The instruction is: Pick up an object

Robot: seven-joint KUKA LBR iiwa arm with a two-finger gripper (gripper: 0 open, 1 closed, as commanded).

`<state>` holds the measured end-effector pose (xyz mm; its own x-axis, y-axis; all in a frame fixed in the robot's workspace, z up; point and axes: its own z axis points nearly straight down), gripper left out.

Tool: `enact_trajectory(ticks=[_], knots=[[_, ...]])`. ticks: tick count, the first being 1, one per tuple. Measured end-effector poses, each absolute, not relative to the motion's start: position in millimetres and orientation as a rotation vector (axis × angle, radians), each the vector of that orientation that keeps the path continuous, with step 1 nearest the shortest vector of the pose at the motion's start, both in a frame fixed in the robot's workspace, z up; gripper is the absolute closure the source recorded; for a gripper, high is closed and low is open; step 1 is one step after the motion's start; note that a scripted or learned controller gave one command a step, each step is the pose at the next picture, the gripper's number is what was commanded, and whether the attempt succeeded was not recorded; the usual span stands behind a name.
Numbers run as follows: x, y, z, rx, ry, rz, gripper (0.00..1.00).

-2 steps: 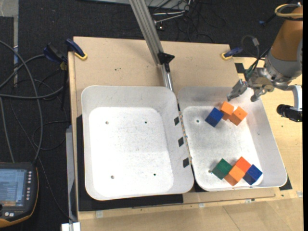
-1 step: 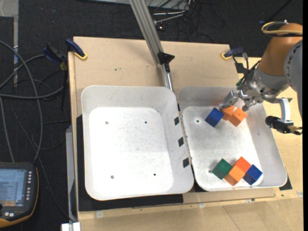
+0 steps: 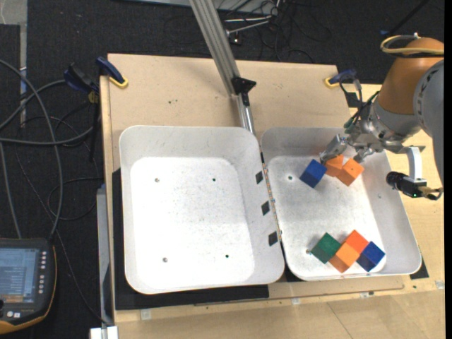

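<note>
Bench (image 3: pixel 183 83) bears two white bins (image 3: pixel 187 203), apparently touching.

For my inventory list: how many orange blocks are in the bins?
2. One orange block lies at the right bin's far end beside the gripper; the other is in the near cluster. The arm may hide more.

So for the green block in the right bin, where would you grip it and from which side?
Judging by its pose, take the green block from above, closing on its near and far faces. An orange block presses against its right side, while the bin floor around its other sides lies open.
</note>
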<state>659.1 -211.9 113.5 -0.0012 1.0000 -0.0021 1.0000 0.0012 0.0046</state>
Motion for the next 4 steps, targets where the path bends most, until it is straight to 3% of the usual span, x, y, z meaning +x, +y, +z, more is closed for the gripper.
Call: enact_trajectory(ticks=[1,3,4], knots=[[659.2,-212,122,2.214,2.222,0.002,1.0],[670.1,-216,227,2.214,2.219,0.005,1.0],[658.5,-168,237,2.214,2.231,0.001,1.0]])
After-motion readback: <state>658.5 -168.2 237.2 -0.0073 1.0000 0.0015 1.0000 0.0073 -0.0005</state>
